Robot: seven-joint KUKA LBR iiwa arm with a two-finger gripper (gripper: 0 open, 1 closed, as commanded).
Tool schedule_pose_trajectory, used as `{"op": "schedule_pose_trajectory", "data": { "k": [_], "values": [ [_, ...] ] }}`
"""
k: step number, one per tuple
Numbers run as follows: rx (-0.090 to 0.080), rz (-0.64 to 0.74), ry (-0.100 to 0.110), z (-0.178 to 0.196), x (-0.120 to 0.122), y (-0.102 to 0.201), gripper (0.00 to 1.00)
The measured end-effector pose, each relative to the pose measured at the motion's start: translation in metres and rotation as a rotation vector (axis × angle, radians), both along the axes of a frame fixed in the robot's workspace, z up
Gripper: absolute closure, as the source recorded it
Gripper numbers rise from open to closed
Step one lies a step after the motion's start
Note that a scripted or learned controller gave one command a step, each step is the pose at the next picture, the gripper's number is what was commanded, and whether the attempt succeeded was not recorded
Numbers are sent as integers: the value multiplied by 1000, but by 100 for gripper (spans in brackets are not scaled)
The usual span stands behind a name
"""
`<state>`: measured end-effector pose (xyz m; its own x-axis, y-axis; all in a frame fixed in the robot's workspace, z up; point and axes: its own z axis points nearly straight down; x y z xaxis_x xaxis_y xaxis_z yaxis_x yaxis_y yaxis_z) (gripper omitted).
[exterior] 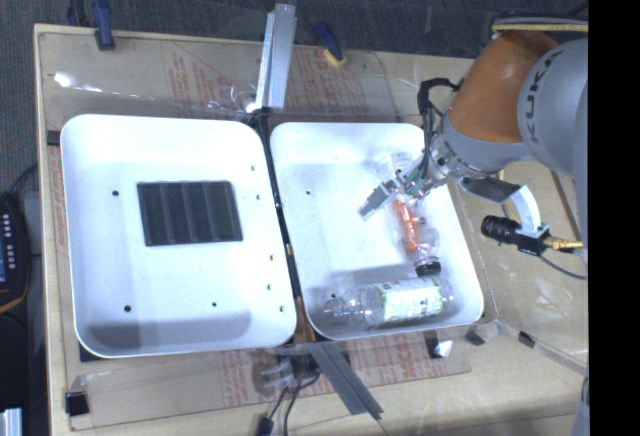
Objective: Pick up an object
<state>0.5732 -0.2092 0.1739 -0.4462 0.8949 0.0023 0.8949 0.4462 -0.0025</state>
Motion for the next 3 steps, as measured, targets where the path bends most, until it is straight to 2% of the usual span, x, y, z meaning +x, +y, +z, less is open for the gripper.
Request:
{"op": "schedule_pose_trajectory", "data": {
  "k": [1, 2, 3],
  "values": [
    [-2, 7, -3, -10, 9, -1, 0],
    [-1, 21, -2, -4, 4, 0, 0],
    [-2, -22, -5, -12, 16, -2, 0]
  ]
}}
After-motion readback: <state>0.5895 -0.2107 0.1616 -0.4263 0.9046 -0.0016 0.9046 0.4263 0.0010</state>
